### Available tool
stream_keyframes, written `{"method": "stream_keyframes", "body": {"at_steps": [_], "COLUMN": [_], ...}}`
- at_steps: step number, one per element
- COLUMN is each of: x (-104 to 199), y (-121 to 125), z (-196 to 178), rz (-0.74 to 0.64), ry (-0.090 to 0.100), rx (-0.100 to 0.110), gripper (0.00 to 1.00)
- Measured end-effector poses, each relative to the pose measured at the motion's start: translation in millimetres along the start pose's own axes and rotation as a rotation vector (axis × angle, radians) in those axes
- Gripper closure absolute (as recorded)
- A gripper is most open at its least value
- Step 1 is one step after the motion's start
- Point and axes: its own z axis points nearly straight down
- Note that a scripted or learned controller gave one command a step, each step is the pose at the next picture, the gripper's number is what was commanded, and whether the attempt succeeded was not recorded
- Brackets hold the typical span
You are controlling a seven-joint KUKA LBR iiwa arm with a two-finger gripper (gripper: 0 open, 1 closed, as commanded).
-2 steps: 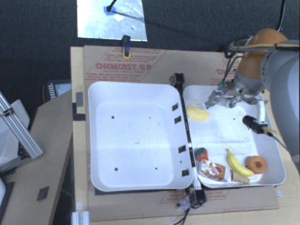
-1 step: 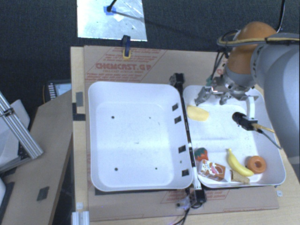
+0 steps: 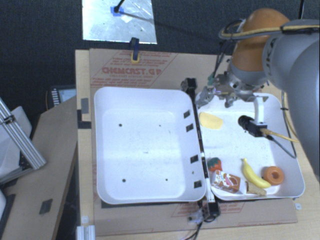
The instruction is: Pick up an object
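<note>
**A:** Where is the tool just now?

**B:** The tool [image 3: 216,99] hangs over the far left corner of the right bin [image 3: 235,149], close to the wall it shares with the left bin [image 3: 145,149]. From this angle I cannot tell how far open it is, or whether it has hold of anything.

**A:** What lies nearest to it?

**B:** A flat pale yellow piece [image 3: 211,120], on the bin floor just in front of the tool and near the shared wall. I cannot tell whether the two touch.

**A:** And the other things that could be picked?

**B:** They are all at the near end of the same bin, well apart from the tool. A small red and green piece [image 3: 215,164] sits against the shared wall. Just in front of it is a red and white packet [image 3: 227,181]. To the right of the packet is a banana [image 3: 252,174], lying at a slant. An orange ring [image 3: 273,175] sits just beside the banana's lower end. A small tan scrap [image 3: 257,190] is tucked under the banana by the near rim.

**A:** What carries the bins?

**B:** A cardboard sheet [image 3: 135,69] with red print, spread on the worktop [image 3: 82,84]. Beyond it is a shiny silver sheet [image 3: 120,14] on the dark floor.
</note>
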Motion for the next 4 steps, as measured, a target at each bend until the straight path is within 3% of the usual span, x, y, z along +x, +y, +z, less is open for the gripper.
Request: {"method": "stream_keyframes", "body": {"at_steps": [2,3,4], "x": [70,68,125], "y": [25,25,25], "z": [5,-5,6], "rz": [0.003,0.002,0.002], "ry": [-0.001,-0.002,-0.001], "rx": [0.003,0.003,0.005], "gripper": [0.00,1.00,1.00]}}
